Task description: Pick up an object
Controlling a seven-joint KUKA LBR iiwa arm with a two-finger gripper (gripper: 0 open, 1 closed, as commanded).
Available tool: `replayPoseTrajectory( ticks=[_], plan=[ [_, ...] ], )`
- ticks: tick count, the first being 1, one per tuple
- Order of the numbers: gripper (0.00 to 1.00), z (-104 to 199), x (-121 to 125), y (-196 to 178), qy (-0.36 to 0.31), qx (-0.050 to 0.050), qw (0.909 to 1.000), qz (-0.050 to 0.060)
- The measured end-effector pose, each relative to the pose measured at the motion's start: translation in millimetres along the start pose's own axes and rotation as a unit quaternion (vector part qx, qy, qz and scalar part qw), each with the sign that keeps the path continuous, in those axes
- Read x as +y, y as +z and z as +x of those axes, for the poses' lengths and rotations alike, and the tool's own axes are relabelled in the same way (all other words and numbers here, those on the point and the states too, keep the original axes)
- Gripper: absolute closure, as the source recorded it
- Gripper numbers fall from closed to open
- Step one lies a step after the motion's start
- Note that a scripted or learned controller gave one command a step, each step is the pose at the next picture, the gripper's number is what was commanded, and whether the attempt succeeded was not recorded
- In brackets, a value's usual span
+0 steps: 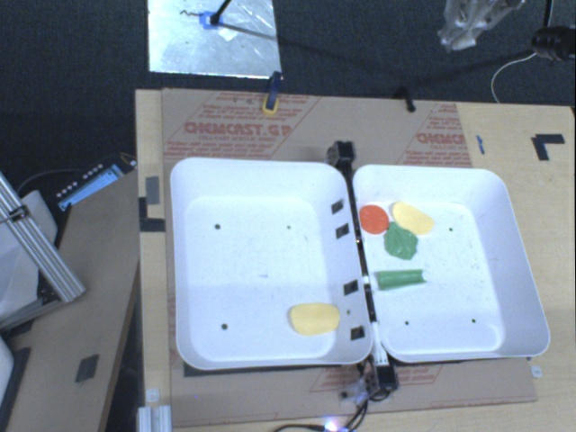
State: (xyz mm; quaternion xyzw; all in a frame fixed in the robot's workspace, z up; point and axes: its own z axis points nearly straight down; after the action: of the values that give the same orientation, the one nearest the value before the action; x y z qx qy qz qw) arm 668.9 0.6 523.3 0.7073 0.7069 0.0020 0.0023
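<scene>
The right bin [517, 268] holds a red round piece [373, 219], a yellow piece [412, 218], a green leafy piece [401, 241] and a long green piece [400, 279], all clustered near its left wall. A flat yellow piece [314, 318] lies in the left bin [193, 268] near its front right corner. My gripper [468, 18] hangs high at the top right, beyond the bench's far edge and well away from both bins. It looks pale and blurred, and nothing shows in it.
Both bins rest on a cardboard sheet [243, 124]. A shiny foil square [211, 25] lies beyond it at the top left, with a yellow clip [270, 104] on the sheet's far edge. An aluminium frame [36, 250] stands at the left. A white cable [513, 66] loops at the top right.
</scene>
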Motion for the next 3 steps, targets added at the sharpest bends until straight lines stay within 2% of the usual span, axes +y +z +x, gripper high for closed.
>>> replayPoseTrajectory(
  ticks=[1, 2, 3],
  plan=[
    [1.0, -71.3, -0.8, -12.9, 0.002, -0.001, 1.0, 0.001],
    [1.0, -165.6, -1.7, 59.2, 0.003, -0.001, 1.0, 0.005],
    [1.0, -160.8, -14.0, -15.4, -0.003, -0.001, 1.0, -0.001]
  ],
)
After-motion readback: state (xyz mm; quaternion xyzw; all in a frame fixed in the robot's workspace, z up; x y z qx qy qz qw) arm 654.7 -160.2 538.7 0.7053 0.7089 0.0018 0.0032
